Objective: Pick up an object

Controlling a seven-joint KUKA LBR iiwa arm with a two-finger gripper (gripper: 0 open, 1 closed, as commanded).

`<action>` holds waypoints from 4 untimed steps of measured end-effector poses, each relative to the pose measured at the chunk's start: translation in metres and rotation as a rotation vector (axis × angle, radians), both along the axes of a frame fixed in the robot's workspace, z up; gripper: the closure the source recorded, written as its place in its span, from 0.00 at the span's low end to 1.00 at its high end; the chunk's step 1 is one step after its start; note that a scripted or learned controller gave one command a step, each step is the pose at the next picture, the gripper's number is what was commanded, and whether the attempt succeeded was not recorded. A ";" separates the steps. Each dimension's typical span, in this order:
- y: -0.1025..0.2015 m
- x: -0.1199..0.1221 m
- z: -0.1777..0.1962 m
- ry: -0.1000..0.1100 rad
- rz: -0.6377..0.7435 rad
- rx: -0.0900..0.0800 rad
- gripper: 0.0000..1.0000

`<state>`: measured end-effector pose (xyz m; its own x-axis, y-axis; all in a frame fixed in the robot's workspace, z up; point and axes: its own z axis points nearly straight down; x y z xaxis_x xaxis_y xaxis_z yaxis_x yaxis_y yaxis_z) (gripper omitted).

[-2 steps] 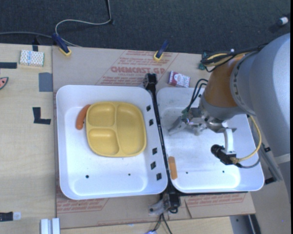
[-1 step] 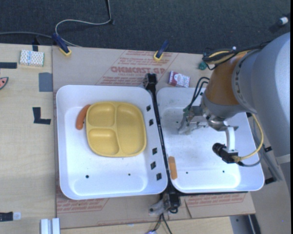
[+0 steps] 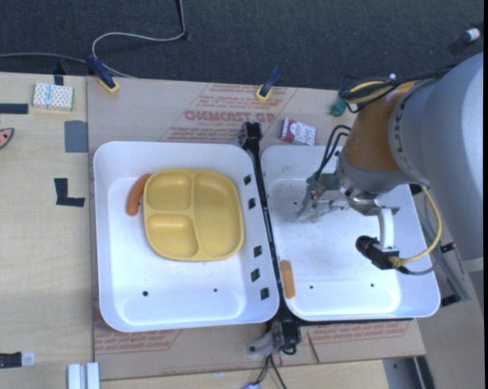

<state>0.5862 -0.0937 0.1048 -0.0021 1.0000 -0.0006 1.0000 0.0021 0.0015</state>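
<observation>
The jaws (image 3: pixel 315 207) hung low over the right bin (image 3: pixel 406 298); how far open, I could not tell. The tray (image 3: pixel 194 215) lay well left of them.

The grey arm (image 3: pixel 438 136) reaches in from the right, its end effector (image 3: pixel 313 205) pointing down.

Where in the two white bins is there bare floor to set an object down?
Left shallow white bin: the strip below the yellow divided plastic plate. Right shallow white bin: the lower floor, right of the small orange stick. Crowded: under the grey arm's tool and beside the orange sausage.
</observation>
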 end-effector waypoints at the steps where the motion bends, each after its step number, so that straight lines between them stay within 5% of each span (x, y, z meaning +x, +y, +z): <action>1: 0.001 0.000 0.009 0.001 0.001 0.001 1.00; 2: 0.001 0.000 0.009 0.001 0.001 0.001 0.00; 3: -0.003 0.035 -0.019 0.001 0.000 0.002 0.00; 4: -0.004 0.036 -0.009 -0.002 0.001 -0.001 1.00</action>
<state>0.6217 -0.0974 0.0959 -0.0034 1.0000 -0.0014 1.0000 0.0034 0.0035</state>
